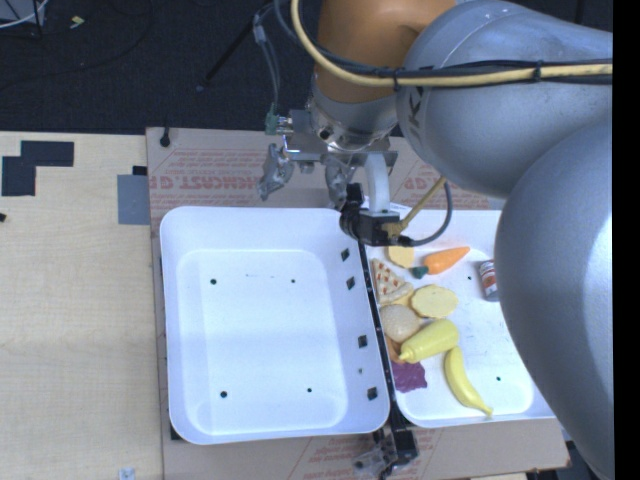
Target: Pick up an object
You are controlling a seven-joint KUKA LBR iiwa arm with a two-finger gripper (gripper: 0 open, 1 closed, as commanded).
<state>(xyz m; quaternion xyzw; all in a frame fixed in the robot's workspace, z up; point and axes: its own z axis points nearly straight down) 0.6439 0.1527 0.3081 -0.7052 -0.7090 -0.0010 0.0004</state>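
Observation:
My gripper [303,181] hangs over the bench just behind the back rim of the left bin [175,268]. Its two metal fingers [272,175] stand apart, open, with nothing between them. The objects lie in the right bin [505,363], to the right of and nearer than the gripper: an orange carrot [446,260], a yellow cheese wedge [401,256], a waffle piece [390,281], a pale potato slice [434,301], a round bread piece [400,322], a yellow squash [430,340], a banana [465,380] and a purple scrap [408,375].
A small red-banded can [488,279] lies near the right bin's right side, partly behind the arm. The big grey arm covers the right part of the view. A brown board [220,168] lies under both bins.

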